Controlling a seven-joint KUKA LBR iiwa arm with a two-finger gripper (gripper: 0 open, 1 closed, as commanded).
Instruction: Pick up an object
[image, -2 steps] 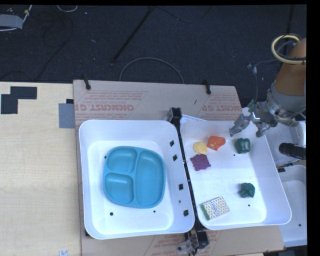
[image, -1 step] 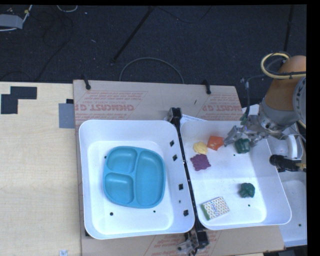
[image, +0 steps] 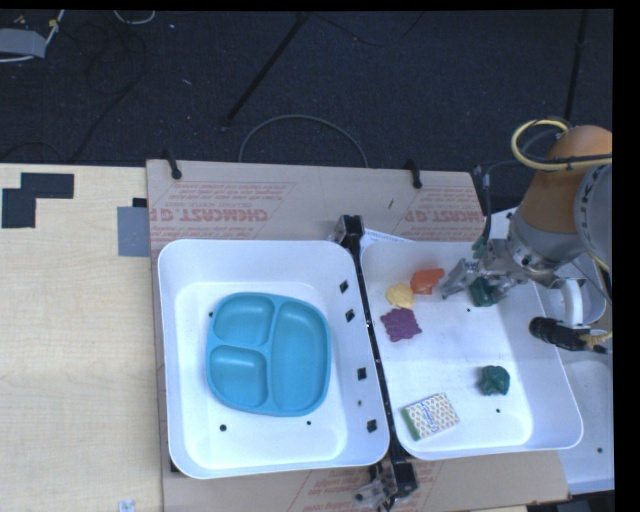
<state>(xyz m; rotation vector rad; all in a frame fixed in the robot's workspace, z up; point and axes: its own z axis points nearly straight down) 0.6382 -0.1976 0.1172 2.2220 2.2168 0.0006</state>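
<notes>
Orange object (image: 427, 280) lies beside the jaws (image: 478, 287), lowered into the right bin (image: 545, 425); grip unclear.

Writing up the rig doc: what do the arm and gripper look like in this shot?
The arm is grey with an orange band above the wrist and a yellowish cable loop arching over it. The gripper is a small cluster of grey metal and dark parts; finer detail is too blurred to tell.

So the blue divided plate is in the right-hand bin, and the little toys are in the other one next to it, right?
Not quite. The camera view shows the blue divided plate in the left bin. The little toys, such as the purple piece and the yellow piece, lie in the right bin next to it.
</notes>
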